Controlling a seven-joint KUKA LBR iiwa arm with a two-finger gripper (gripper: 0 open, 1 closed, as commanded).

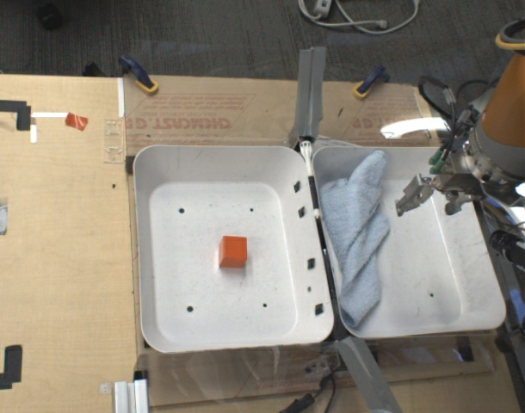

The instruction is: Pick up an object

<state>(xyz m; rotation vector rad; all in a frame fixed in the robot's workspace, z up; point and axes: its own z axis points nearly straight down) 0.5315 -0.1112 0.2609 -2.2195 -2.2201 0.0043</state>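
The small orange-red cube (233, 252) rests on the floor of the left shallow white plastic bin (159, 231), slightly below and left of the bin's centre, clear of all four walls. Several small dark holes dot the floor around it.

The right shallow white plastic bin (452, 291) sits just beside the left bin, the two joined along a central divider. A crumpled light-blue cloth towel (359, 231) lies along the left side of the right bin, running from the upper wall down to the lower left corner.

The two-finger tool (430, 194) hangs over the upper right part of the right bin, well apart from the cube and just right of the towel. Nothing sits between its fingers; whether they are apart or together cannot be determined.

A brown cardboard sheet (211, 114) lies on the table behind the bins, bearing mirrored, partly unreadable print.
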